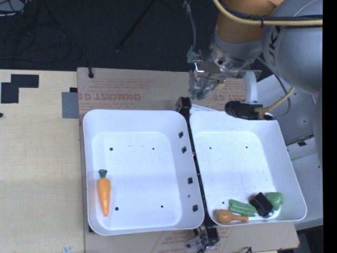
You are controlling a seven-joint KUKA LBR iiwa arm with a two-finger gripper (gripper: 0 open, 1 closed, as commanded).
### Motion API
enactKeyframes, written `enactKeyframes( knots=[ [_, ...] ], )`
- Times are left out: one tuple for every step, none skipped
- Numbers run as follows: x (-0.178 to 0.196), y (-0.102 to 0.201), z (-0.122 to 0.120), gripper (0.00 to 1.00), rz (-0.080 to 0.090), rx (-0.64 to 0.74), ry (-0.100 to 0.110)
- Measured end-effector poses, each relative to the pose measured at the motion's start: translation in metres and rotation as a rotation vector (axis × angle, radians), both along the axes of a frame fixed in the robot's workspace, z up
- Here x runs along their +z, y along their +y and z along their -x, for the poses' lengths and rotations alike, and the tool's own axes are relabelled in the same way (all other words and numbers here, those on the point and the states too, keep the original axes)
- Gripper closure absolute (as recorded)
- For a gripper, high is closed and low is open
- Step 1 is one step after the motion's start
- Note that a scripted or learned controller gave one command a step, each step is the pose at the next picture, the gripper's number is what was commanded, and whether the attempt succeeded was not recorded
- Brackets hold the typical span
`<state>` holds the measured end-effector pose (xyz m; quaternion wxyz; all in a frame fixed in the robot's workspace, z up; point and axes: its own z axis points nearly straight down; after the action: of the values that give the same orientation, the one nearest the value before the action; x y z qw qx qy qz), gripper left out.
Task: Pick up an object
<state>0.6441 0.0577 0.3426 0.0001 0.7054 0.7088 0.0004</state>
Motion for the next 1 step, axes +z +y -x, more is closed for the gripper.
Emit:
enactKeyframes(
  knots=[
    [0.1766, 0.0792, 0.0005, 1.0, -0.003, 0.003, -0.015]
  ],
)
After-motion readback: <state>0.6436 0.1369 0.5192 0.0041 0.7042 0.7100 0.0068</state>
